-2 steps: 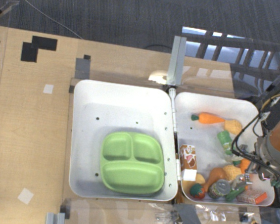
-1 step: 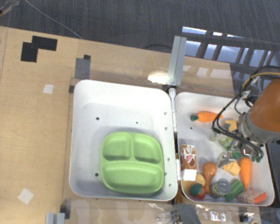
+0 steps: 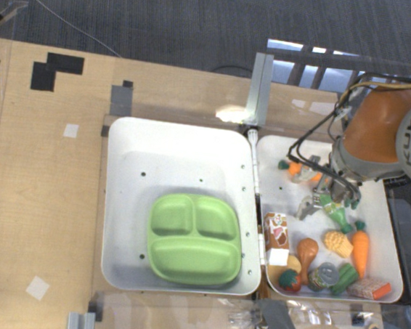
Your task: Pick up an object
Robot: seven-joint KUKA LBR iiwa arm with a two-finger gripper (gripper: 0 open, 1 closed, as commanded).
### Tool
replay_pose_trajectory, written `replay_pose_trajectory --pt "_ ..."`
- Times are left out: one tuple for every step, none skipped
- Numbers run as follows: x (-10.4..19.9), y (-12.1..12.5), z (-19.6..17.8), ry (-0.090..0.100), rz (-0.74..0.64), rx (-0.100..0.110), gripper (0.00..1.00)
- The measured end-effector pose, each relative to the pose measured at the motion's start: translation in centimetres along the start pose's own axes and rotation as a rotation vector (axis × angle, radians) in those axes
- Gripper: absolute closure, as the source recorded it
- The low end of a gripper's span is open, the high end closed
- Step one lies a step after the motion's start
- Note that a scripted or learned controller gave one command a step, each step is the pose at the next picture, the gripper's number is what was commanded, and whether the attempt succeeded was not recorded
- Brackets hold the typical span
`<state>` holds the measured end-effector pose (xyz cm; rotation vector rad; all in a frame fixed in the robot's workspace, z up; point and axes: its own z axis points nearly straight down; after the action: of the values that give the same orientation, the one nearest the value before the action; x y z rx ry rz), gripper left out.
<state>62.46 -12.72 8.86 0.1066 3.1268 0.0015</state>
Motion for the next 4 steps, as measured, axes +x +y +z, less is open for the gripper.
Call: replay_pose_trajectory --pt "-2.4 0.0 0.0 0.039 -0.017 0.005 0.00" --pt "1.7 -3.6 -0.1 0.000 -0.033 0.004 0.00" --pt "-2.8 -2.6 0.0 0.042 0.007 0.005 0.00" --pt "3.0 -5.6 -0.1 0.000 0.066 0.004 0.00"
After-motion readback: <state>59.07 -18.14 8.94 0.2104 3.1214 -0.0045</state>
